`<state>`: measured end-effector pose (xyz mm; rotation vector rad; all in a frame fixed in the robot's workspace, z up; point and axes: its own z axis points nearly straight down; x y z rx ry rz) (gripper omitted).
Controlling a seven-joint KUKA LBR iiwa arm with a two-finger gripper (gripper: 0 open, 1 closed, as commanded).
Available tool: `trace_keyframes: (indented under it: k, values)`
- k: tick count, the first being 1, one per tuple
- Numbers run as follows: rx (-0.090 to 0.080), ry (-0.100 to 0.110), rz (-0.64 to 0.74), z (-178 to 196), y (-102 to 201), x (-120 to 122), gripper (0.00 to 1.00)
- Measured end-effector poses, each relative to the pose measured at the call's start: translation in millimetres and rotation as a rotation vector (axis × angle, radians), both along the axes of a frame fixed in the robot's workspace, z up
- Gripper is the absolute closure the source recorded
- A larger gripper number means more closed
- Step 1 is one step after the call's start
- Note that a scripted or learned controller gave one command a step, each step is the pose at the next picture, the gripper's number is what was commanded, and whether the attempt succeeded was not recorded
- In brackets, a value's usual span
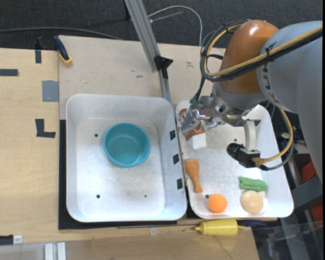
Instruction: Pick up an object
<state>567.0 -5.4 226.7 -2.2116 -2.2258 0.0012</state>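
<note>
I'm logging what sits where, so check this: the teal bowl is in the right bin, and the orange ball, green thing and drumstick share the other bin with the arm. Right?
Not quite. The camera view shows the bowl in the left bin, alone. The ball, green thing and drumstick lie in the right bin, where the arm reaches in.

Open floor around teal bowl; right bin crowded by arm.

Bright, even overhead light, soft shadows, mild glare on the white bins, slightly soft focus.
</note>
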Motion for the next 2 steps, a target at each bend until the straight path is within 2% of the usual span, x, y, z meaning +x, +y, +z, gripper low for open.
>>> trace_keyframes:
  k: [2]
  values:
    - [-0.002,0.001,0.0,-16.5,96.4,-34.9,1.0]
